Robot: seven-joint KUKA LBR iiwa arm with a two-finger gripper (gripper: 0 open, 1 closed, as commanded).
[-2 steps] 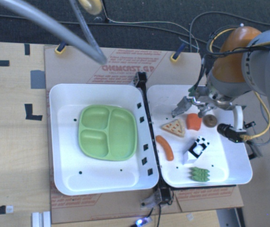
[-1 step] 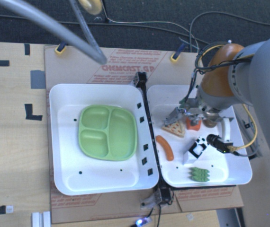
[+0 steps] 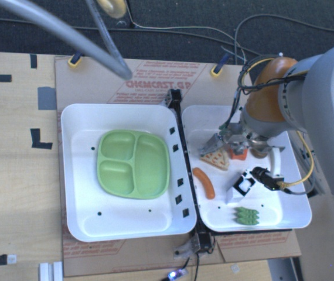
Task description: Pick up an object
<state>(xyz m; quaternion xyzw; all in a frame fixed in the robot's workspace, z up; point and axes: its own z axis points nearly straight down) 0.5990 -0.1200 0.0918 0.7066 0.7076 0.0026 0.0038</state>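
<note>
My gripper (image 3: 225, 141) hangs low in the right bin (image 3: 284, 218), at its upper middle. Just under it lies a tan wedge-shaped slice (image 3: 217, 159), with a small orange-red piece (image 3: 239, 153) right beside it. The gripper looks to touch or hover over the slice's upper edge, and I cannot see anything held. An orange sausage (image 3: 204, 182) lies to the lower left of the slice, near the bin's left wall. A green bumpy toy (image 3: 247, 216) rests near the front edge.
The left bin (image 3: 79, 215) holds a green divided plate (image 3: 133, 163). A black divider (image 3: 181, 157) runs between the two bins. The arm's grey body and orange band cover the right bin's upper right side.
</note>
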